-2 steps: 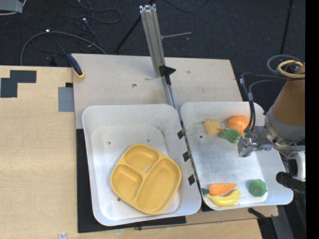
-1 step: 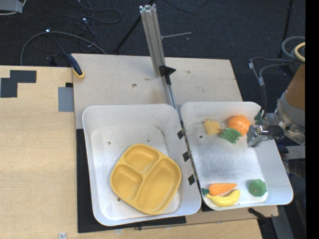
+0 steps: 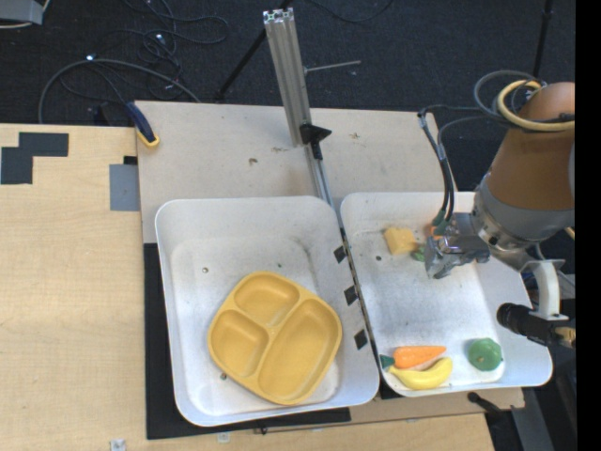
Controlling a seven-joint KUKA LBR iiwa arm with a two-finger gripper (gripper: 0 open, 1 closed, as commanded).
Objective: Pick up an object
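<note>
Nearby, pale yellow blocky object (image 3: 400, 241) just beside pincer (image 3: 439, 263).

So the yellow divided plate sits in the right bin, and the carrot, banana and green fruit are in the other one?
Not quite. The camera view shows the yellow divided plate in the left bin; the carrot, banana and green fruit lie in the right bin.

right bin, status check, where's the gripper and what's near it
Gripper low in right bin, beside pale yellow piece; grasp unconfirmed. Carrot, banana, green piece along near wall. Nothing blocking.
</note>
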